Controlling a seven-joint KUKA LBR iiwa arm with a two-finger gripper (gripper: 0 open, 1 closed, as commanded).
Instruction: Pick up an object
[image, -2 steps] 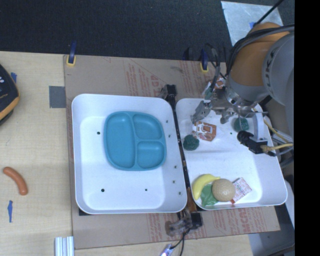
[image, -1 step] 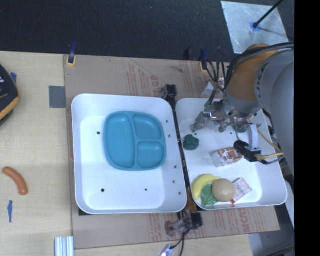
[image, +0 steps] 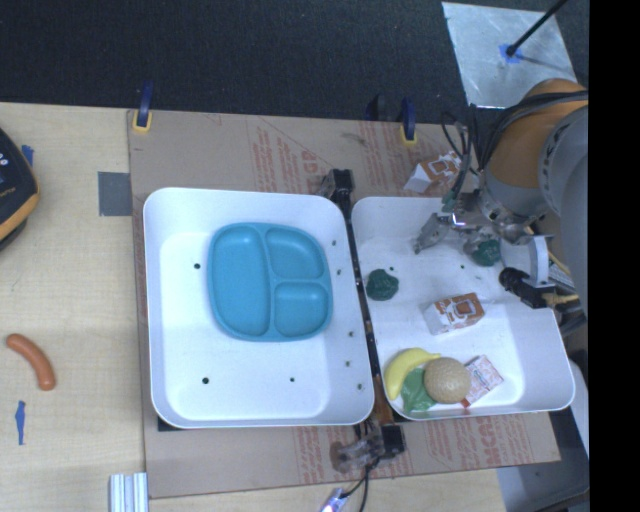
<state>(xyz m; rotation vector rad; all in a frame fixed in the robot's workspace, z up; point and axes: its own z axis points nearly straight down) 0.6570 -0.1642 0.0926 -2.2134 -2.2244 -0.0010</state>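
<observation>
We see two shallow white bins side by side on a sheet of brown cardboard (image: 250, 150) that is clamped to the table (image: 70, 290). The left bin (image: 175, 385) holds a blue divided plate (image: 268, 280) with three compartments, lying flat a little above the bin's middle.

The right bin (image: 540, 385) holds the loose things. A dark green lumpy object (image: 381, 285) sits near the bin's left wall. A small brown-and-white carton (image: 455, 312) lies on its side near the middle. In the near corner a yellow banana (image: 403, 367) curves around a round tan bun (image: 446, 380); the two touch, with something green (image: 416, 395) tucked under them. A red-and-white packet (image: 484, 375) lies just beside the bun on its right.

The arm (image: 545, 150) comes in from the right, its orange band showing above the wrist. Its claw (image: 452, 226) hangs over the far part of the right bin, with metal fingers (image: 430, 237) spread outward. We cannot tell whether the claw is open or closed, and we see nothing clearly held in it. A dark teal object (image: 486, 250) lies just beside the claw on its right.

Outside the bins, a brown-and-white packet (image: 435, 173) lies on the cardboard beyond the right bin, and an orange sausage (image: 32, 360) lies on the table far to the left.
</observation>
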